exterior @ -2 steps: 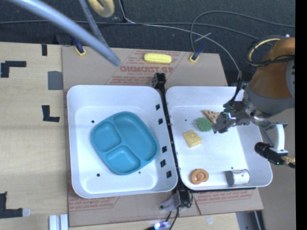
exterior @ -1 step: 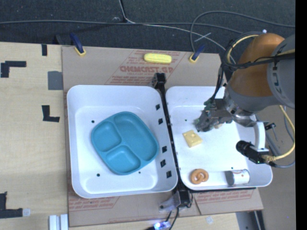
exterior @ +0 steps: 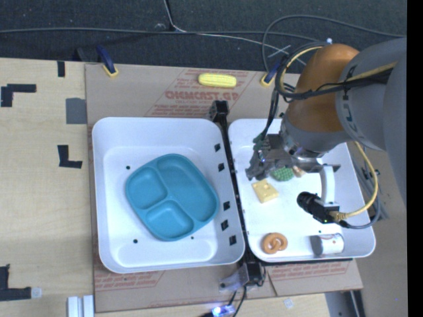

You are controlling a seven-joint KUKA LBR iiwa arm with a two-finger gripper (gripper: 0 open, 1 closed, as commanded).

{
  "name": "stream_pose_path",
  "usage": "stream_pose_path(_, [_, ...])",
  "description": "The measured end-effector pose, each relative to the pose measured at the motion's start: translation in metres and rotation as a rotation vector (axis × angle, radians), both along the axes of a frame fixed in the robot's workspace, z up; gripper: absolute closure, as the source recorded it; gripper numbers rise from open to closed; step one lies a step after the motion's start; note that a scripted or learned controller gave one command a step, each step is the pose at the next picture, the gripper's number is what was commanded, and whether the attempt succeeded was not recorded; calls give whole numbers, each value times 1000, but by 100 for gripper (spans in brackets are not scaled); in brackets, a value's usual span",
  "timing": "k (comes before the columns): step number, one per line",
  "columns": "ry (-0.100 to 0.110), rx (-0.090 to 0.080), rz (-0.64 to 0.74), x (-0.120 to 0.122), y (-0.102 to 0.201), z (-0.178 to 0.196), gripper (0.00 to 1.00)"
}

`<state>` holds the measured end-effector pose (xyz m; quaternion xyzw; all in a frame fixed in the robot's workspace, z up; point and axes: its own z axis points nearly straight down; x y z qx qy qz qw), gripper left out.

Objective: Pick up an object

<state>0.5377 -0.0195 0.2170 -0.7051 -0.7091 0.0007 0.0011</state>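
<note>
2 white bins side by side on cardboard. Left bin [exterior: 106,177]: blue divided tray [exterior: 170,195], 3 compartments, sits mid-bin. Right bin [exterior: 360,243]: gripper [exterior: 263,166] low near the divider w/ a green item [exterior: 284,174] just beside it, yellow cheese wedge [exterior: 266,191] just below, pretzel [exterior: 274,243] near front edge, grey/white cylinder [exterior: 327,244] front right. Yellow corn cob [exterior: 217,80] lies on cardboard behind the bins. Nothing visibly btwn the fingers.
</note>
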Motion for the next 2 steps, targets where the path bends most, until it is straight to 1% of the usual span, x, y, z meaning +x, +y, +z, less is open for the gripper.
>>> stream_pose_path(1, [0, 0, 1, 6, 58, -9, 100])
stream_pose_path(2, [-2, 1, 1, 19, 102, -2, 100])
